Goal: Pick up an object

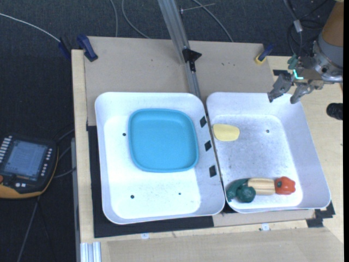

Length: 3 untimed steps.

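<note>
Camera view: blue plate (163,140) beside yellow piece (226,132).

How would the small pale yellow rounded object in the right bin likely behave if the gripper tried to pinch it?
The pale yellow rounded object looks smooth and domed, so fingers might slip off its curved sides. It seems small and probably light. Lying near the right white bin's left wall, it may slide against that wall when nudged.

The bench (142,53) before me bears two white bins, left (109,146) and right (308,146), touching along their inner rims over a black mat (98,225). An aluminium post (174,21) rises from the bench's far edge. Clamps grip the far corners, blue (87,47) and yellow (264,52). A teach pendant (24,165) and cables (109,4) lie on the dark floor.
</note>
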Motion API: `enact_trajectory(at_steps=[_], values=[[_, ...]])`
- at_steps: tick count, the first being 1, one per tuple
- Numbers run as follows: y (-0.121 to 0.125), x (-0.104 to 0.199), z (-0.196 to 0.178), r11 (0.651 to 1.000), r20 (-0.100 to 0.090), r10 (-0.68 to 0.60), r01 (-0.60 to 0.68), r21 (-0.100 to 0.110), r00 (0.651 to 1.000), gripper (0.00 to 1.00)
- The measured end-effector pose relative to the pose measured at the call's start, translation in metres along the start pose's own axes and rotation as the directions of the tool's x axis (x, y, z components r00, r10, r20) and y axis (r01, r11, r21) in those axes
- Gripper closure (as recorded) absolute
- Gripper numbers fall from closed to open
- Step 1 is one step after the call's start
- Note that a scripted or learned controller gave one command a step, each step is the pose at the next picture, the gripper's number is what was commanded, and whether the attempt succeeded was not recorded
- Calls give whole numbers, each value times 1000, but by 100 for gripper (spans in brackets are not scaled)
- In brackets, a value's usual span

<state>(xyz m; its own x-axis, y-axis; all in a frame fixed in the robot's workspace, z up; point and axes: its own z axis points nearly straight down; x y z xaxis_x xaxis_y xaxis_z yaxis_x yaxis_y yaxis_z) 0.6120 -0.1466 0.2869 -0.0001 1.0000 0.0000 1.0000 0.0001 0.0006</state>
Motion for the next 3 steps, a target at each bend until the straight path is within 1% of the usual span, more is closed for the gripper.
enact_trajectory(at_steps=[1,2,3], values=[[0,0,0,1000,0,0,0,0,1000,0],[0,4,62,1000,-1,0,0,5,1000,0],[2,-1,107,1000,0,0,0,4,1000,0]])
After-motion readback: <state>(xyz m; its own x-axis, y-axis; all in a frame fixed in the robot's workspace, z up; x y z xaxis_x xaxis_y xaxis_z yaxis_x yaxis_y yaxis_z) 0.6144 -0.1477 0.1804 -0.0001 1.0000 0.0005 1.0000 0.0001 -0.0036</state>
